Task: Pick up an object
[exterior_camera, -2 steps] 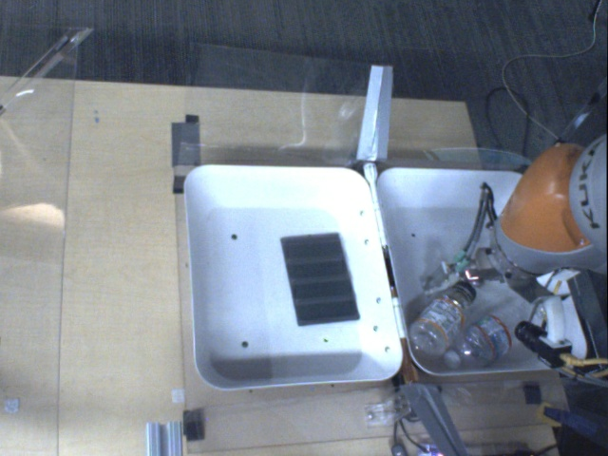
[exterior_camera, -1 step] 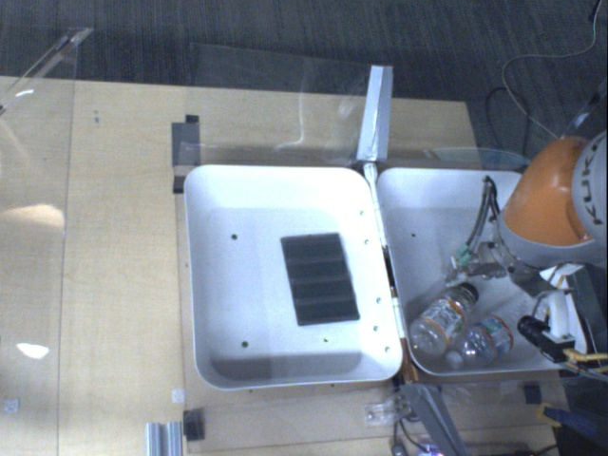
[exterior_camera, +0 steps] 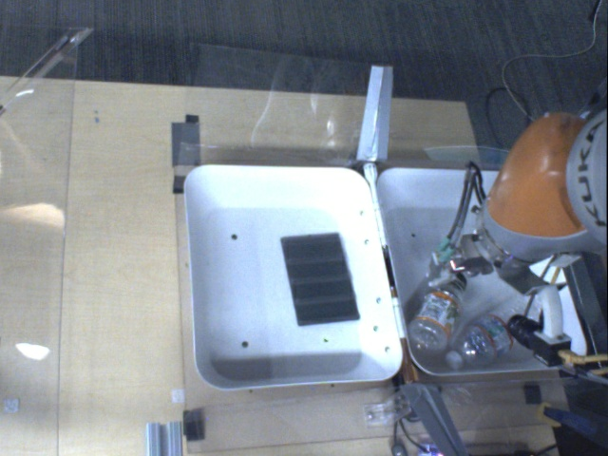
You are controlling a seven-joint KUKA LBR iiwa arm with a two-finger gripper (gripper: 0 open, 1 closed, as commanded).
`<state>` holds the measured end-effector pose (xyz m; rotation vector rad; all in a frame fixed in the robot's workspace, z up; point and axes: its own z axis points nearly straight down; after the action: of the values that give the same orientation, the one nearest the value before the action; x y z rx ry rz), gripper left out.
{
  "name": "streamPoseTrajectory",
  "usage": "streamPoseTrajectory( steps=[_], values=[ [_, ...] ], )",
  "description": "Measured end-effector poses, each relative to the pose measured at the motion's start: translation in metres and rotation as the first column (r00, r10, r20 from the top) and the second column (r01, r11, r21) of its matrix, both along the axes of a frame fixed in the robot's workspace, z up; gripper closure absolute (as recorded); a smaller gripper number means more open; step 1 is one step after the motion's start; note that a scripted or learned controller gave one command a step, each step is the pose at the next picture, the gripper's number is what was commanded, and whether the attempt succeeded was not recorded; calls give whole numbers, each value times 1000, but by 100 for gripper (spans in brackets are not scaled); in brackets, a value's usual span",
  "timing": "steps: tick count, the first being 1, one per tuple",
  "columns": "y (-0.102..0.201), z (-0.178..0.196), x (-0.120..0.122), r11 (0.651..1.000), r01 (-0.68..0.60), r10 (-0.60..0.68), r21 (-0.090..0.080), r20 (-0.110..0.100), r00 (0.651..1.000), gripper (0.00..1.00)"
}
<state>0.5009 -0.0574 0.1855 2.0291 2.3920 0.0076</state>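
- Bench (exterior_camera: 104,255): pale wood top, takes up most of the view; dark carpet behind it at the top.
- Left bin (exterior_camera: 214,255): shallow, white, rounded corners, sits approx. mid-view. Small dark holes dot its floor.
- Right bin (exterior_camera: 408,202): same white type, touching or just beside the left bin along a shared edge. Partly covered by the arm.
- Arm (exterior_camera: 541,188): grey w/ big orange band, comes in from the right and hangs over the right bin; black cables run down its near side.
- Dark pad (exterior_camera: 320,277): black ribbed rectangle lying flat on the left bin's floor, a bit right of centre, tilted slightly. Well apart from the arm.
- Metal bar (exterior_camera: 373,112): grey strip standing at the far end of the seam between the two bins.
- Bottle 1 (exterior_camera: 434,316): clear plastic, orange label, lying in the right bin's near-left part, neck pointing up toward the gripper.
- Bottle 2 (exterior_camera: 484,338): clear plastic, bluish label, on its side near the front wall of the right bin, just beside bottle 1.
- Gripper (exterior_camera: 454,266): low in the right bin, right above bottle 1's top end, close to or touching it. Fingers too small and cluttered to read, so can't tell if open, closed or gripping anything.
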Motion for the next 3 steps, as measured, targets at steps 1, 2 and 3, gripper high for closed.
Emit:
streamPoseTrajectory(
  steps=[1, 2, 3],
  values=[
    [-37, -93, 10, 1000, 11, -11, -1, 9, 1000, 100],
    [-38, -94, 37, 1000, 24, -24, -2, 9, 1000, 100],
    [-38, -95, 37, 1000, 25, -25, -3, 10, 1000, 0]
  ],
)
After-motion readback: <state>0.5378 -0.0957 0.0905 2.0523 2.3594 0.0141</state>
